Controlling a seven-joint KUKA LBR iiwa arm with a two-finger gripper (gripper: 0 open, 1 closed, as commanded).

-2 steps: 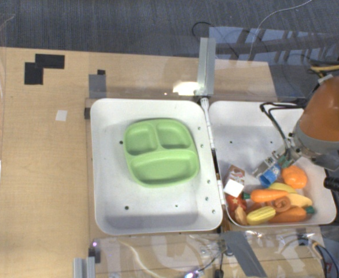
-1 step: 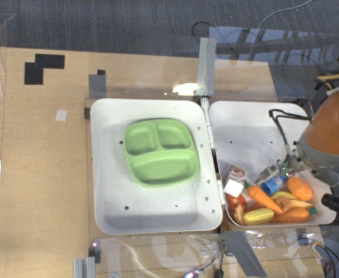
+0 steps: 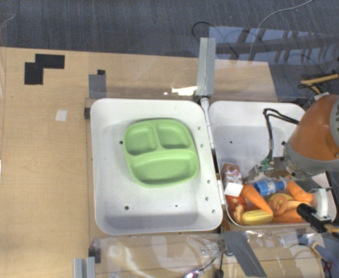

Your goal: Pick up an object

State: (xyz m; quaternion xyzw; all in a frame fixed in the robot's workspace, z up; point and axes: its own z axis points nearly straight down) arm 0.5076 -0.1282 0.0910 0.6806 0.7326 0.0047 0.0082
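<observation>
Two white bins sit side by side on the desk [image 3: 36,172], meeting along a shared rim near the centre. The left bin [image 3: 109,201] holds a green tray [image 3: 161,152] with three compartments, lying flat near the middle, with bare floor on all four sides. The right bin [image 3: 239,138] has its far half bare; its near half is crowded with small objects pressed against the near wall and the shared rim. These include a carrot [image 3: 255,197], a yellow piece [image 3: 256,216], a blue object [image 3: 269,186], a packet [image 3: 232,172] and a white card [image 3: 234,189], most of them touching or overlapping. The arm [image 3: 320,138] enters from the right and hangs over the right bin's near right corner. The gripper appears to lie near [image 3: 273,168], just above the pile, but its outline is unclear and whether it is open or closed cannot be told.
</observation>
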